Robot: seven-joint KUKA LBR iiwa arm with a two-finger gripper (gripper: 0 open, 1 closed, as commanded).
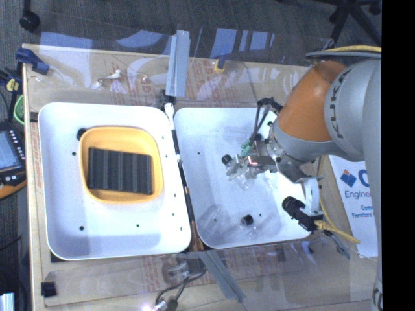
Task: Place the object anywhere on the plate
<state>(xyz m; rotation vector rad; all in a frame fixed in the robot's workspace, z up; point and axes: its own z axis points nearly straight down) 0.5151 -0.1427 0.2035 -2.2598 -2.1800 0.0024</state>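
Seen from the fixed overhead camera, the grey-and-orange arm [324, 118] reaches in from the right and hangs its gripper [249, 162] low over the middle of the right bin [194, 173]. Whether the jaws are open, closed or gripping anything cannot be told; glare and the wrist's cabling blur that spot. Something pale and see-through sits right at the gripper, likely the object to be moved, though its outline is too faint to name.

Nearer the right bin's front wall lies a clear plastic item [214, 219] and, just beside it, a small dark piece [247, 220], both apart from the gripper.

The yellow plate [120, 138] rests in the left bin [58, 206], a dark ribbed block [120, 171] covering most of its centre. That placement leaves the plate's rim and corners as the likeliest free landing room.

Between the bins their raised walls meet in a ridge [178, 173], so any carry to the plate would probably need a lift clear of it. The left bin has open white floor around the plate on the wooden surface [97, 76].
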